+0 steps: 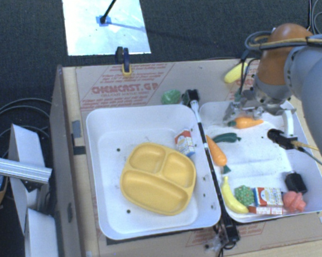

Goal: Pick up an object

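My gripper (242, 111) hangs over the far end of the right bin (317, 187), just above a small orange piece (248, 122) that lies on the bin floor. A dark green pepper (226, 138) and an orange carrot (217, 152) lie a little nearer, along the bin's left wall. At the near end are a yellow banana (232, 196), a green bumpy piece (244, 193), a red and white box (266, 197), a pink piece (294, 201) and a black block (295, 183).
The left bin (105, 158) holds a yellow divided plate (158, 177) and a small red and white carton (184, 142). Behind the bins, on the cardboard, lie a green thing (171, 97) and a yellow thing (233, 73).
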{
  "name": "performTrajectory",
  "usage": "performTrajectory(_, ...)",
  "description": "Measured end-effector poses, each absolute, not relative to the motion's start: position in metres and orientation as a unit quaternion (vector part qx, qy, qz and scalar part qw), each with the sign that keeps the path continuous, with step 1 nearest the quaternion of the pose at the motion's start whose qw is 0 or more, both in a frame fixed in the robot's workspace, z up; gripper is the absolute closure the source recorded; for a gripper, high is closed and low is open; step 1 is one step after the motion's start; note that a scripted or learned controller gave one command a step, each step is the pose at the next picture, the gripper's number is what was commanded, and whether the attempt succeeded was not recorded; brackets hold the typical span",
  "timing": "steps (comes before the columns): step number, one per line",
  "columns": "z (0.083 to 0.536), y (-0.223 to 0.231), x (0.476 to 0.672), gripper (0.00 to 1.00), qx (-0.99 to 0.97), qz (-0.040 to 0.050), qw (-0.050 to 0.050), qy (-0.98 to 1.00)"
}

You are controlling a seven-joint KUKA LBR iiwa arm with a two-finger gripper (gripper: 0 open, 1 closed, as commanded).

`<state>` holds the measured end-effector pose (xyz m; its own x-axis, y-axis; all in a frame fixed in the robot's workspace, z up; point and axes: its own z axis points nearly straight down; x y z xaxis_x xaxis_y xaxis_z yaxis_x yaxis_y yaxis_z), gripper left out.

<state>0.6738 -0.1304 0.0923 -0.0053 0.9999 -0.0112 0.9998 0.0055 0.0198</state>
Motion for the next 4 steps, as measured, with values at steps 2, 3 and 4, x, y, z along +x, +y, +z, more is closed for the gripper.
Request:
performTrajectory(2,0.106,-0.13,0.676,0.0,0.704,0.0055,0.013,0.71)
performTrajectory(3,0.093,-0.08,0.669,0.0,0.705,0.0004,0.0,0.71)
performTrajectory(4,0.084,-0.085,0.629,0.0,0.707,-0.0007,-0.001,0.707)
